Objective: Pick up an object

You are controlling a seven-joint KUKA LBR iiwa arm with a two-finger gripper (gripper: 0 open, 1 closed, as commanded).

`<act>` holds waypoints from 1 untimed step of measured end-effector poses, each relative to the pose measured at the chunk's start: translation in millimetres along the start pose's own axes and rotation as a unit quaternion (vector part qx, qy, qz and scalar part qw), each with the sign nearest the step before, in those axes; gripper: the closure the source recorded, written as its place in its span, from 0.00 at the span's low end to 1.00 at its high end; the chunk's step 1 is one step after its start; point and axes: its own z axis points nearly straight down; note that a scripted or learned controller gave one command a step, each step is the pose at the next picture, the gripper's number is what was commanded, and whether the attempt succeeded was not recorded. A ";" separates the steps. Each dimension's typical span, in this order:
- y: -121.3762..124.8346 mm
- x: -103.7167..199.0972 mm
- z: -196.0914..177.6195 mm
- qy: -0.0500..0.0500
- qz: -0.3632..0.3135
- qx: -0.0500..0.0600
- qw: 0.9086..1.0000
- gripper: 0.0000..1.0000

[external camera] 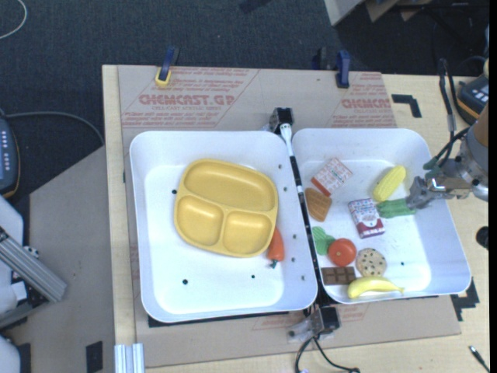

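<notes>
At right of frame, over the right bin (435, 274), the gripper (420, 193) is seen touching the green corn husk (394, 207); jaw opening cannot be told.

A yellow three-compartment plastic plate (226, 207) sits in the white left bin (155, 286), an orange carrot (276, 245) at its right edge. Further right of the plate: yellow corn cob (389, 183), red tomato (342, 250) (green-topped), brown chocolate bar (338, 274), yellow banana (373, 287).

A yellow divided plate (226, 207) is lying in the left bin (151, 231); the gripper (420, 192) is hovering by the corn (389, 183) in the right bin (435, 247).
</notes>
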 end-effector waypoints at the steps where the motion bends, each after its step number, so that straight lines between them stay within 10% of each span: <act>1: 34.9 36.5 6.5 0.000 -0.001 0.000 1.000 1.00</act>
